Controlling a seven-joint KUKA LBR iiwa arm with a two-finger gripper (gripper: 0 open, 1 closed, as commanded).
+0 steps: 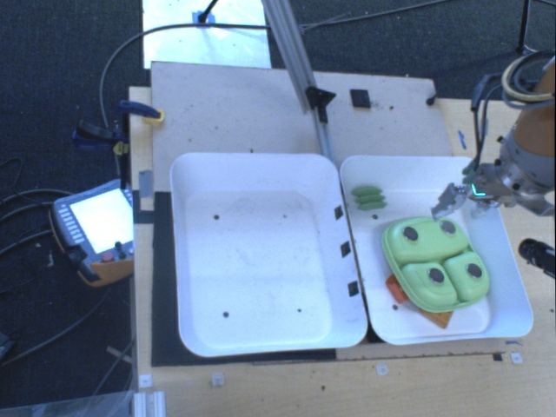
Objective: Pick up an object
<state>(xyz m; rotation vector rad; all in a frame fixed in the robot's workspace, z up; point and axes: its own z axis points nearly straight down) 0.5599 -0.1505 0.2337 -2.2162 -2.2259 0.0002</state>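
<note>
Underneath, pale bench (243,102), two white bins (252,250); dark carpet (52,50)

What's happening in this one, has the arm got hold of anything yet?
Not that the view shows. The arm's hand sits over the right bin, at the upper edge of a large green lumpy object with something orange poking out beneath it. A small green ridged piece lies apart toward the bin's upper left. Nothing visibly sits between the fingers.

A handheld control pendant (94,233) with a lit screen lies on dark carpet (52,76), far across both bins from the gripper, beside blue clamps (117,122) gripping the bench's pale board (234,107).
</note>
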